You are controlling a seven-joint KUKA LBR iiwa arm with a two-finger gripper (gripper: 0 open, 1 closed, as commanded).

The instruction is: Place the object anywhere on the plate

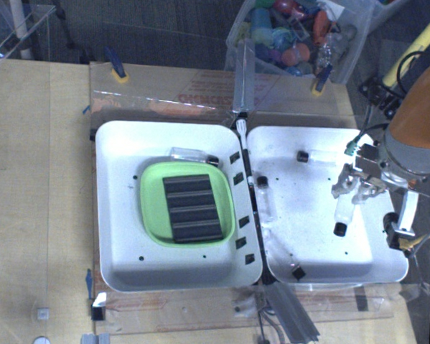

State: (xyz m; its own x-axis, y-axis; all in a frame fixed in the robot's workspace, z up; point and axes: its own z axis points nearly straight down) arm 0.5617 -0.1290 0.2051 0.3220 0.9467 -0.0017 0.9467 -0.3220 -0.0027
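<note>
Far to the left of the metallic silver gripper (354,184), a lime-green plate (150,200) carries a dark grey ribbed block (192,208) marked with black grooves. Under the gripper sits a white bin (318,252), speckled faintly; the left bin (116,198) is white too. Just below the gripper hangs a clear tube with a black tip (341,219). The bench (34,194) is pale tan wood

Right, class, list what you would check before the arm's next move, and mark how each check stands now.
1. Green plate lies inside the left bin: ok.
2. Dark ridged block rests fully on the plate: ok.
3. Gripper is over the right bin, away from the plate: ok.
4. Gripper holds something: cannot tell.
5. Small black-tipped piece is free of the gripper: cannot tell.
</note>
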